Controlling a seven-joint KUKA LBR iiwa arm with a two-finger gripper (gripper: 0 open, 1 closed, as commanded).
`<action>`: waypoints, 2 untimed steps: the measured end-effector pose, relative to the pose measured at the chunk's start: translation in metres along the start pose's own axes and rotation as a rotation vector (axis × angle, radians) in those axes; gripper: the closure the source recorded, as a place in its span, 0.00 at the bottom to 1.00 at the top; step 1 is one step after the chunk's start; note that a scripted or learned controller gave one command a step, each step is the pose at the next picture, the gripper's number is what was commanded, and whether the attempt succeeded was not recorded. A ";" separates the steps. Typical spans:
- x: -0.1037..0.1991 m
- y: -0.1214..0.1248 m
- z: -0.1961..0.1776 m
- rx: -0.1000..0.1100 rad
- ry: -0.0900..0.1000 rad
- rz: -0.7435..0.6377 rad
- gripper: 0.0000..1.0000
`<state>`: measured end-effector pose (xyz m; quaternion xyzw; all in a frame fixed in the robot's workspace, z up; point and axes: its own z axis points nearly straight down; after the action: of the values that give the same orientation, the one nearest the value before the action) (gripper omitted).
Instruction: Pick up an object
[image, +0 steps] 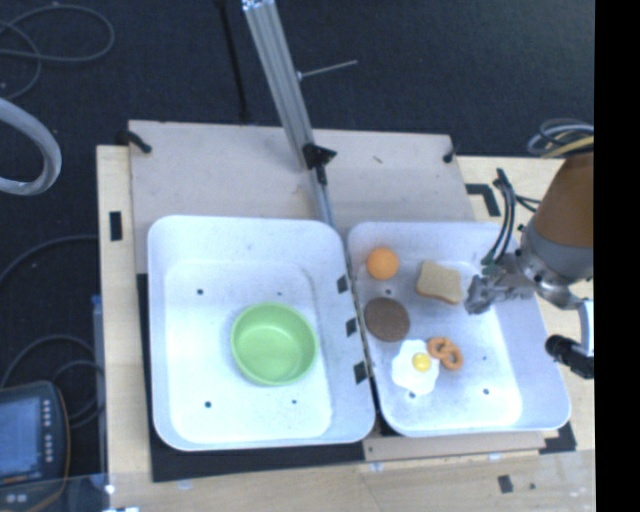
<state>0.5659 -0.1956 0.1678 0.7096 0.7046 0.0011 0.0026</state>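
Note:
The right bin (500, 400) holds an orange ball (381, 263), a tan bread slice (439, 281), a brown round patty (386, 319), a fried egg (415, 368) and a small orange pretzel (446, 353). My gripper (479, 297) hangs low over the right bin, just right of the bread slice and apart from it. Nothing shows between its fingers. The arm's orange band (567, 205) rises behind it at the right edge.
A green bowl (273, 343) sits in the left bin (180, 300). A slanted metal pole (285, 85) stands behind the bins, with its base near the gap between them. Cables lie on the dark floor at the left.

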 end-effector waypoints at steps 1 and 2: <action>0.002 0.000 -0.064 -0.002 -0.001 -0.011 1.00; 0.002 0.001 -0.066 0.004 0.002 -0.013 1.00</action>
<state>0.5669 -0.1940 0.2335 0.7051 0.7091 0.0003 0.0007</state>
